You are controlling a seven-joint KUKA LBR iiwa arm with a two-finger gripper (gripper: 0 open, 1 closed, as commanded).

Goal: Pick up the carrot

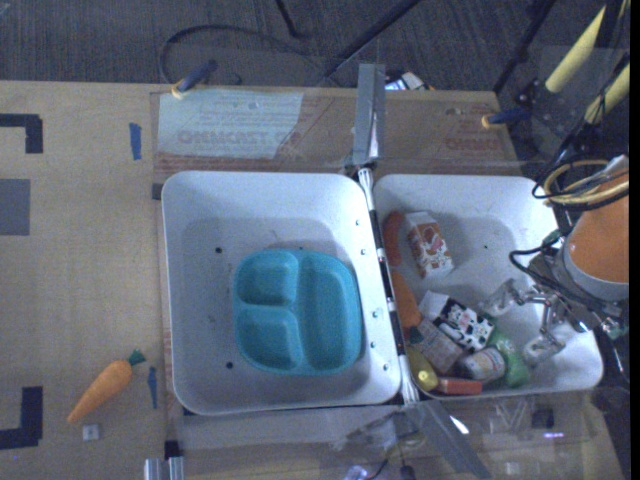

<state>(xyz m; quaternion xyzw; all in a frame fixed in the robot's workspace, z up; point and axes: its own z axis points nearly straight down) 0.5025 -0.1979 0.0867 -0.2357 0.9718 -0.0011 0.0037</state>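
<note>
An orange carrot (pixel 100 389) with a green top lies on the wooden bench, outside the bins, near the lower left corner of the left bin (pixel 190 208). My gripper (pixel 526 322) hangs over the right part of the right bin (pixel 500 203), far from that carrot. Its fingers (pixel 508 296) stand apart, open, with nothing between them. Two long orange pieces lie along the right bin's left wall, one (pixel 405 302) by the middle and a redder one (pixel 393 232) farther back; I cannot tell what they are.
A blue divided plate (pixel 297 310) lies in the left bin. The right bin holds a small carton (pixel 428 245), a cow-patterned box (pixel 464 321), a can (pixel 483 364), a green piece (pixel 516 368) and other small items at its front.
</note>
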